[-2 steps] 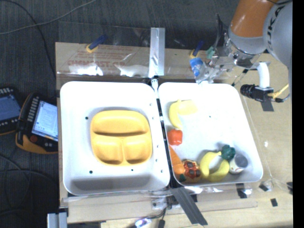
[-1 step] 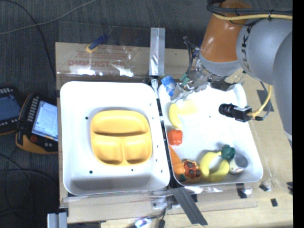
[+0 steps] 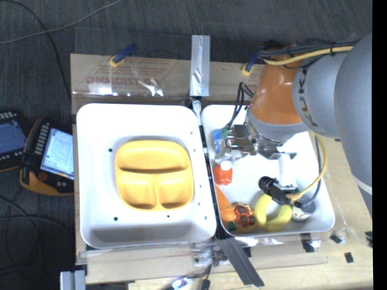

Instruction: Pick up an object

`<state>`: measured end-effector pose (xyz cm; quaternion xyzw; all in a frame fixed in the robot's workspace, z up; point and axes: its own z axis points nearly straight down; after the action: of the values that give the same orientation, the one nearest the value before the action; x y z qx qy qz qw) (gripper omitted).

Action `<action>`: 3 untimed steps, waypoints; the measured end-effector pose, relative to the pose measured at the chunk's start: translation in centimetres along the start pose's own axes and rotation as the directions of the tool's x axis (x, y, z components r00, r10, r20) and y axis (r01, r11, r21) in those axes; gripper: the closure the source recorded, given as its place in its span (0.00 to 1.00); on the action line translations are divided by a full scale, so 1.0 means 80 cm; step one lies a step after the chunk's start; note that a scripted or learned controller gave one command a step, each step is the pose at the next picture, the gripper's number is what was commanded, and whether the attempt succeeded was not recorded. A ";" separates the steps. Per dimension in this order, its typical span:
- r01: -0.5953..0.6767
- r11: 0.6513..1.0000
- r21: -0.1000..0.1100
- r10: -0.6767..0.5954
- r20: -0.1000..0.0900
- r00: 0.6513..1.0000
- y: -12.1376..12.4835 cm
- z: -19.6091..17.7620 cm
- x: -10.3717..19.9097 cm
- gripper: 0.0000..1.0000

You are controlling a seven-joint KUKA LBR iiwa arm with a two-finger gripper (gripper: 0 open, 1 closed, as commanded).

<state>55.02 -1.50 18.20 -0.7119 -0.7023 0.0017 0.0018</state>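
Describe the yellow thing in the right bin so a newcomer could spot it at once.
Find the white bin on the view's right and go to its near edge, at the bottom of the picture. The yellow fruit-like piece lies there: rounded and plain bright yellow, while the carrot-shaped piece and small red-and-dark item beside it are orange and mottled.

Grey and orange arm [image 3: 278, 95] reaches over the right bin [image 3: 248, 186], gripper [image 3: 228, 142] by that bin's left wall. An orange bottle [image 3: 223, 174] is just below the gripper. Yellow fruit [image 3: 269, 213] lies at the bin's near edge. Left of this bin, a second bin [image 3: 97, 162] holds a yellow tray [image 3: 154, 174].
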 end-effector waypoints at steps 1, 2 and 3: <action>-0.236 0.972 -0.003 0.236 0.003 0.972 0.075 -0.126 -0.036 1.00; -0.236 0.972 -0.003 0.236 0.004 0.972 0.075 -0.126 -0.036 0.00; 0.009 1.000 -0.002 -0.009 0.003 1.000 0.097 -0.002 -0.042 0.00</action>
<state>62.76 -4.99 18.29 -0.7085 -0.7057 0.0020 0.0001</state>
